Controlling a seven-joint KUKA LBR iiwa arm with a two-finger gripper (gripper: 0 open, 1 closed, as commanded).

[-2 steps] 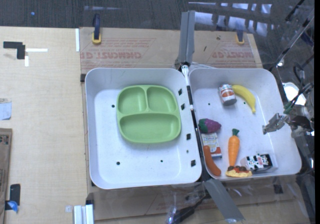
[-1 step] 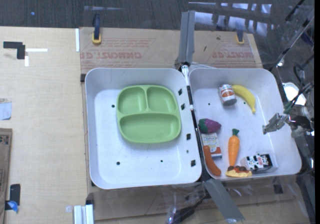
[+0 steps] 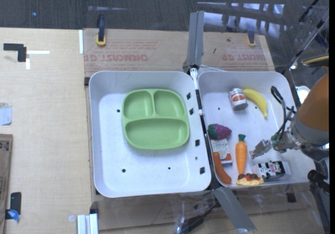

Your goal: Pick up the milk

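White milk carton (image 3: 274,169) near right bin's front rim (image 3: 261,185); claw (image 3: 260,149) just above.

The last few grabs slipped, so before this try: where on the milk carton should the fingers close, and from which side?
The milk carton lies flat near the right bin's front edge, long axis running left-right. Probably best to come straight down and close across its short width at mid-body. The pizza slice crowds its left end, so avoid that end. The gripper hovers just up-left.

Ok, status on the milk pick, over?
Claw low in right white bin. Black-and-white milk carton lying just below it, not gripped. Orange carrot sits left, close by.
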